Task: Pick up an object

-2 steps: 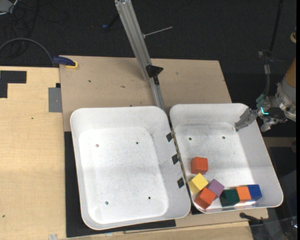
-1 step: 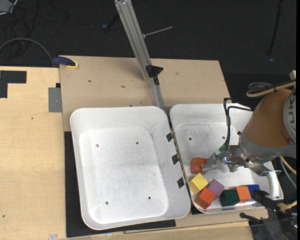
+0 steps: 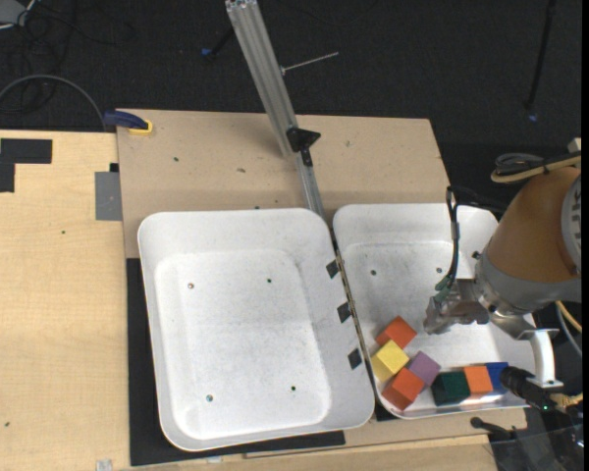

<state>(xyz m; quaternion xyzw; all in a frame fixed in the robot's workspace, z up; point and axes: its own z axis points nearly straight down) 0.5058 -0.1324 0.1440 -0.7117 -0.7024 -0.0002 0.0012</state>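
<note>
No readable writing anywhere. Left bin [image 3: 240, 322] all bare white floor. Right bin [image 3: 402, 248] bare in its far half. Blocks [image 3: 412, 366] bunched at near rim. Gripper [image 3: 450, 312] just above them; grip impossible to tell.

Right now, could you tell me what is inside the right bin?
The right bin holds blocks clustered at its near end: two orange, yellow, purple, green, one orange-and-blue. The arm covers its right side.
</note>
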